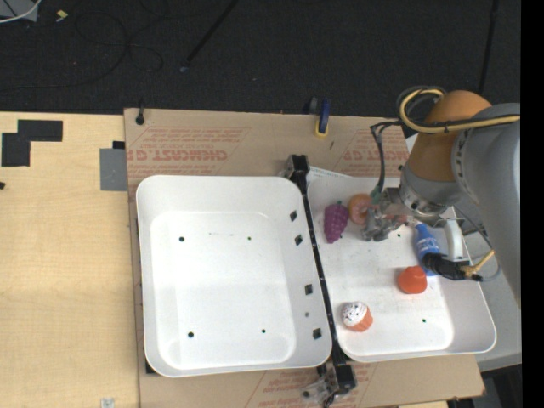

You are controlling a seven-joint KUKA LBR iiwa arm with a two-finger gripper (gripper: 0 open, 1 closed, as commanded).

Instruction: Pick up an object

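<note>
My gripper (376,224) is low in the right bin (399,334), near its far side. Its fingertips are right beside a small peach-coloured object (359,206), which lies against the gripper's left. A purple grape-like bunch (336,221) sits just left of that. A blue bottle-like object (427,243) lies to the gripper's right, a red-orange ball (412,280) below it, and a white and orange spotted object (356,316) near the bin's front left.
The left bin (161,228) lies beside the right one, with a black clip strip (308,253) along the shared wall. The grey arm with its orange band (455,121) and cables comes in from the right. A blue clamp (322,117) stands at the board's far edge.
</note>
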